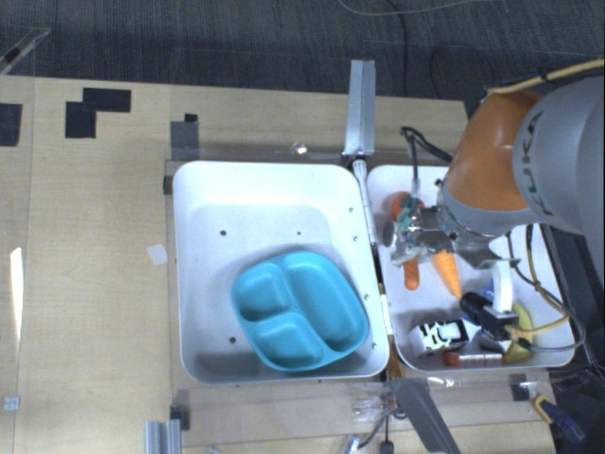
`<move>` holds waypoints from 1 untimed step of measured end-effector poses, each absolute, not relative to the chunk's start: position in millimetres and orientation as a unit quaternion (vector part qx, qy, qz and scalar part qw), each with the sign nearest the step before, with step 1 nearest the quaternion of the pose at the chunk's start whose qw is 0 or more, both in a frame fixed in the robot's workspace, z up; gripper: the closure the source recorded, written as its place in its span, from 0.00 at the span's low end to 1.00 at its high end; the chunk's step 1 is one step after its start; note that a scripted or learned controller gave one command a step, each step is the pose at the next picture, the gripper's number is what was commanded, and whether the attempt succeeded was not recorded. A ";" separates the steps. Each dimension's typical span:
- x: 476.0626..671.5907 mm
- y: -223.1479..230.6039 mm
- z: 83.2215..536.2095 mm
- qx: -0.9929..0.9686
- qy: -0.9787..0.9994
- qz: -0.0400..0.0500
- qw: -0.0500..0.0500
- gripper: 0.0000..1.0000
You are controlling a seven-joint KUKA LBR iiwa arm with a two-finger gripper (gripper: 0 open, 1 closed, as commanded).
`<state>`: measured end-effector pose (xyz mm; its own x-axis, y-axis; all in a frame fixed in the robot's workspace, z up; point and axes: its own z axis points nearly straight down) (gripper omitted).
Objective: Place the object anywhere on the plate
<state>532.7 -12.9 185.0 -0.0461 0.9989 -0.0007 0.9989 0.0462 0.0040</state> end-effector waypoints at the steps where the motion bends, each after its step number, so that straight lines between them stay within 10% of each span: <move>1: 508.9 67.2 184.0 0.637 0.770 0.001 0.001 1.00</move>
<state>508.9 67.2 184.0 -0.1873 0.9823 -0.0002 0.9823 0.1873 0.0028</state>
